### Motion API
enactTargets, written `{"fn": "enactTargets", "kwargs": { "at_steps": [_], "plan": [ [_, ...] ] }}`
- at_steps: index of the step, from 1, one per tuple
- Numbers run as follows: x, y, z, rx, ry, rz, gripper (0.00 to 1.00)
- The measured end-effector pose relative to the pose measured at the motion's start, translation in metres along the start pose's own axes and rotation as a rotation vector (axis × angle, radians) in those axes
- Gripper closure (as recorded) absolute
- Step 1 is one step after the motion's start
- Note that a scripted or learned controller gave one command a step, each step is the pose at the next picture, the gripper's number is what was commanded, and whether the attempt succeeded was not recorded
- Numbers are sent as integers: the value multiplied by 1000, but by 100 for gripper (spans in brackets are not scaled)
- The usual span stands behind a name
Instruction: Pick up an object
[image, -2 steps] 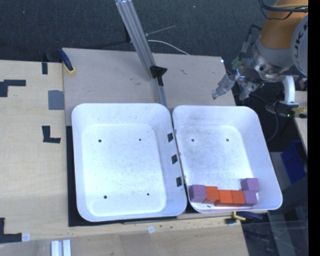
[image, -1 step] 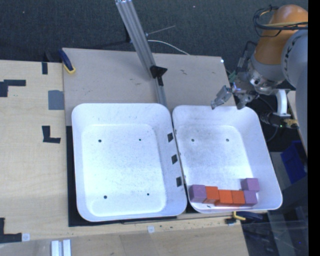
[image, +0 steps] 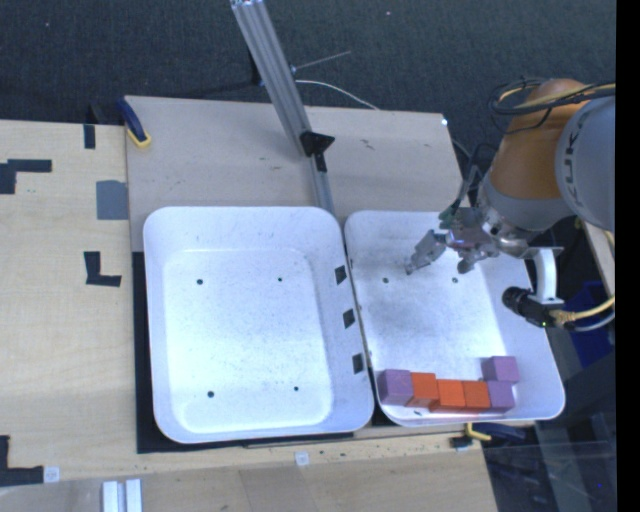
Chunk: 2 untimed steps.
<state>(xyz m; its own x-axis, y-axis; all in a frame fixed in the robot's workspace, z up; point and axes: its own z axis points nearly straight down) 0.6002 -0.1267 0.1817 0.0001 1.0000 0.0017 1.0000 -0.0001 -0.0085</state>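
Note:
Purple and orange blocks lie in a row along the near wall of the right bin (image: 372, 300): a purple block (image: 396, 384) at the left, orange blocks (image: 450, 393) in the middle, and purple blocks (image: 500, 380) stacked at the right end. My gripper (image: 440, 256) hangs over the far part of this bin, well away from the blocks. Its two fingers are spread apart, open, with nothing between them.
The left bin (image: 160, 300) stands beside the right one. A metal pole (image: 285, 90) slants across the bench behind the bins, ending near their shared far corner. A black cable fitting (image: 525, 303) hangs off the arm beside the right bin's right rim.

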Motion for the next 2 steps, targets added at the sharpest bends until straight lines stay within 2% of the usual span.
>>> {"fn": "enactTargets", "kwargs": {
  "at_steps": [1,2],
  "plan": [
    [-10,49,-85,-18,-5,-3,0],
    [-49,61,-52,-6,-4,2,0]
  ]
}}
